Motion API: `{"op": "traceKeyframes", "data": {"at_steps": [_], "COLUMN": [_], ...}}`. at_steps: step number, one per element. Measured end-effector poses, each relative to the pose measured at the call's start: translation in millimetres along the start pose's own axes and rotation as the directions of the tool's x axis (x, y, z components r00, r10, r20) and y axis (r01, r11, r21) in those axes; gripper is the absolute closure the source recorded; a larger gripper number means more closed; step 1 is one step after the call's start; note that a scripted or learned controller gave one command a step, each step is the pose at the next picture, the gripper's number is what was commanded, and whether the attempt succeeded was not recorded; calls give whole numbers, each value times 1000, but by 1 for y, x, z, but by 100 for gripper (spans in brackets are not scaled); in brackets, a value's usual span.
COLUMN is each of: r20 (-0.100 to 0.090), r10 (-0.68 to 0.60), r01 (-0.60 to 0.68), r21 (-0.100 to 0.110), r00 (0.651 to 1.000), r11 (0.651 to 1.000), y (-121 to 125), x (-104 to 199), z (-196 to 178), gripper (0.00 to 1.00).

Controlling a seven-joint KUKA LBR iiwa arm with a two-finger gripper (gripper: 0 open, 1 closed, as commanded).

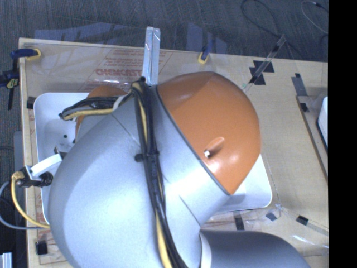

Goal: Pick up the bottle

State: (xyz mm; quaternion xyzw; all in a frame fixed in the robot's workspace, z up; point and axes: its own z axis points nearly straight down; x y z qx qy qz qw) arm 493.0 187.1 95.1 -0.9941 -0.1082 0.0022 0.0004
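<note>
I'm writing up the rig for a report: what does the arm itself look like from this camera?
The arm is bulky and rounded, with smooth grey shells and a large glossy orange band like a dome. A bundle of black cables with a yellow one runs along its length, strapped on. A yellow cable loops at its left side.

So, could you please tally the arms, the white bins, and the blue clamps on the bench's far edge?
Arm: 1
Bins: 2
Clamps: 2
Total: 5
</note>
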Motion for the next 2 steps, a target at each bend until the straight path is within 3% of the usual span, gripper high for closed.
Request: {"op": "traceKeyframes", "data": {"at_steps": [1, 2], "r20": [-1, 4], "r10": [-5, -254], "r01": [5, 254], "r21": [-2, 3], "r00": [1000, 967], "r11": [1000, 967], "y": [0, -34], "x": [1, -5], "z": [-10, -45], "gripper": [100, 100]}}
